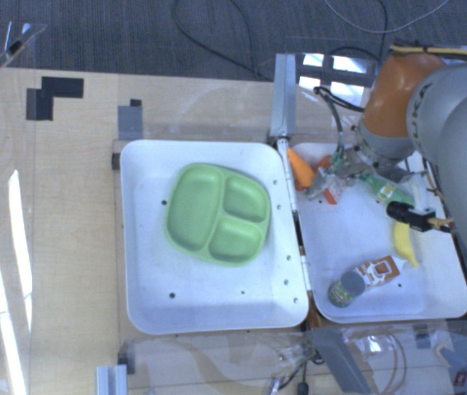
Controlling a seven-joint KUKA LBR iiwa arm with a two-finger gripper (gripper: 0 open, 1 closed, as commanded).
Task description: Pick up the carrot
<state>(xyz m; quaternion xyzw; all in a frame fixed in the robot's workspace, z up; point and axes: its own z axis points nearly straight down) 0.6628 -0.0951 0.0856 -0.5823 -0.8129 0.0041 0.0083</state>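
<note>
Where the pincer [332,179] hangs, carrot [301,168] just beside — apart

The right bin [431,299] is crowded along its far and right sides: the carrot [301,168] lies against the dividing wall, the tool [332,181] just beside it, a banana [405,243] and can [346,290] nearer. Its middle floor lies bare.

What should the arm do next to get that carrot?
Probably shift slightly toward the left wall of the right bin and come down. The carrot lies in that bin's far left corner, against the wall, and the gripper sits just to its right, not yet on it. The wall leaves little room, so a careful approach seems wise.
</note>
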